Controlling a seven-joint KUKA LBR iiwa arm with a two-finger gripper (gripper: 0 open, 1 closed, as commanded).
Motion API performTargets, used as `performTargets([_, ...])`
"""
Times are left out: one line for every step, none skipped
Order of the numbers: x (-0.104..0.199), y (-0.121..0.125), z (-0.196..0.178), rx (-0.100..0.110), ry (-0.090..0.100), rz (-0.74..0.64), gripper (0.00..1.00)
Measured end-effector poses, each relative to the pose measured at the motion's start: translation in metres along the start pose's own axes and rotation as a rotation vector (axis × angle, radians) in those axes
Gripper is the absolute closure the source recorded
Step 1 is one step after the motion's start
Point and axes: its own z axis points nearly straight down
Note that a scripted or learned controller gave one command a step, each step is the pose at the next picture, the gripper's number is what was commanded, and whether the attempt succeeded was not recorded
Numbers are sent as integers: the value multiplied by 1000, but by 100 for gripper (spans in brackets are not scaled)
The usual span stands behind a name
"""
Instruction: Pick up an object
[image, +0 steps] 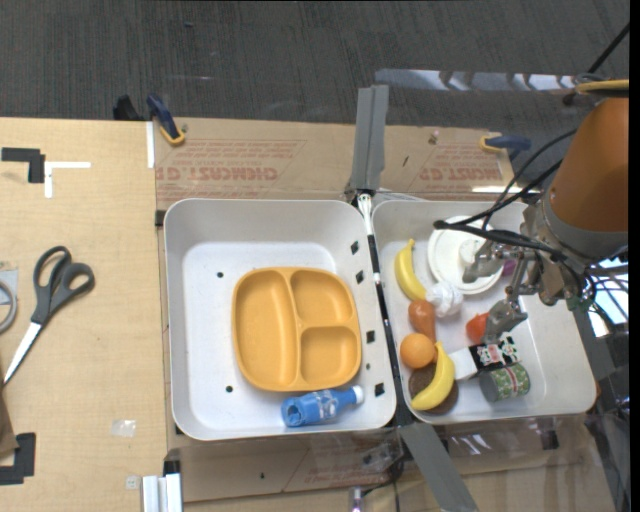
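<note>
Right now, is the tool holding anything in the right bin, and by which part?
Cannot be told. The tool hangs low over the right bin, above a red object and a black-and-white carton, but clutter hides any grip.

2 bananas (405, 273), orange (418, 350), can (505, 381), right bin (560, 400)

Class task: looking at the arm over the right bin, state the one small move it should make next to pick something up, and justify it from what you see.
Probably a short descent. The gripper hangs above the right bin with nothing visibly between its fingers, over the small red object beside the black-and-white box.
</note>
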Motion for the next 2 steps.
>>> performTargets([31, -34, 115, 0, 1, 98, 0])
performTargets([42, -65, 143, 0, -2, 131, 0])
